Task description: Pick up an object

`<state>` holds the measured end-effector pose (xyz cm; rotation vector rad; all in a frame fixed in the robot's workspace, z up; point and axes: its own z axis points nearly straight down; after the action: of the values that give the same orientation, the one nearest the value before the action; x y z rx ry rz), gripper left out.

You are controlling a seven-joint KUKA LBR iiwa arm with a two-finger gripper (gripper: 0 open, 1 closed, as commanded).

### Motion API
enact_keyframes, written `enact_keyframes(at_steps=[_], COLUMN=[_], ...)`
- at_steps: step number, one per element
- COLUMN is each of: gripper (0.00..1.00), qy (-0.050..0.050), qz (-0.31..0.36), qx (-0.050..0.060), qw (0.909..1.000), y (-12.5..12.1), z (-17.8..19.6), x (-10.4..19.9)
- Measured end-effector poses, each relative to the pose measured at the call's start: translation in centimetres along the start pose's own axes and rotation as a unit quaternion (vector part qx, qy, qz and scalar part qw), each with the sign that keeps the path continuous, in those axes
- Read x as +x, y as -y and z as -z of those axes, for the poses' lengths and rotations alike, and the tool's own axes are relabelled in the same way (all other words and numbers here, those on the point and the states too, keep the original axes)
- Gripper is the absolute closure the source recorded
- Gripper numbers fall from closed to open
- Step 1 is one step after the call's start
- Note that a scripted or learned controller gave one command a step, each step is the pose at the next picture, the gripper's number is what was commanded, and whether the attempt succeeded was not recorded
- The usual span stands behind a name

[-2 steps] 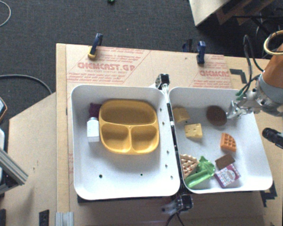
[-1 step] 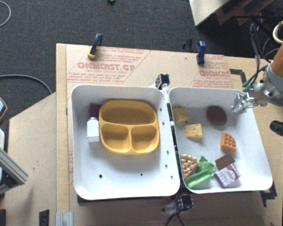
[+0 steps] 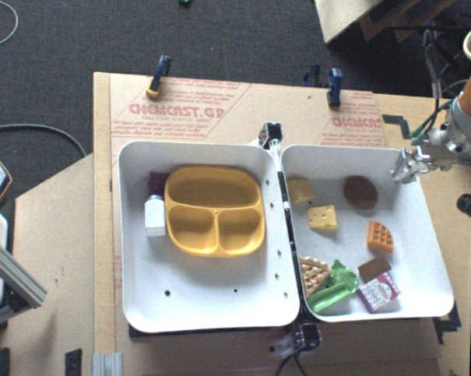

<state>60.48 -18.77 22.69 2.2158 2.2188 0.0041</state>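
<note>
My gripper (image 3: 406,166) hangs over the far right corner of the right bin (image 3: 434,254), above the bin floor and apart from every object. Nearest to it is a brown round patty (image 3: 360,192), a little to its left. An orange waffle (image 3: 380,237) lies below the patty, toward the front. A yellow cheese wedge (image 3: 322,218) and a pale piece (image 3: 301,191) lie near the bin's left wall. Along the front sit a pizza slice (image 3: 313,272), a green leafy toy (image 3: 334,287), a brown block (image 3: 374,268) and a pink packet (image 3: 379,294).
The left bin (image 3: 126,280) holds a yellow divided plate (image 3: 215,210), with a white bottle (image 3: 155,216) and a dark purple item (image 3: 158,181) at its left side. Clamps (image 3: 334,85) stand at the board's far edge. Cables run by the arm at the right.
</note>
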Motion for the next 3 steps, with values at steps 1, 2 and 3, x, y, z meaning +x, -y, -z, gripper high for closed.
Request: enact_keyframes(at_steps=[1, 2, 3], gripper=[1.00, 1.00, 1.00], qy=[-0.002, -0.003, -0.003], qz=[0.001, 0.002, 0.002], qx=[0.004, 0.005, 0.005], qw=[1.0000, 1.0000, 1.0000], y=[2.3, 3.6, 5.3], z=[0.4, -0.6, -1.2], x=[4.0, 9.6, 14.2])
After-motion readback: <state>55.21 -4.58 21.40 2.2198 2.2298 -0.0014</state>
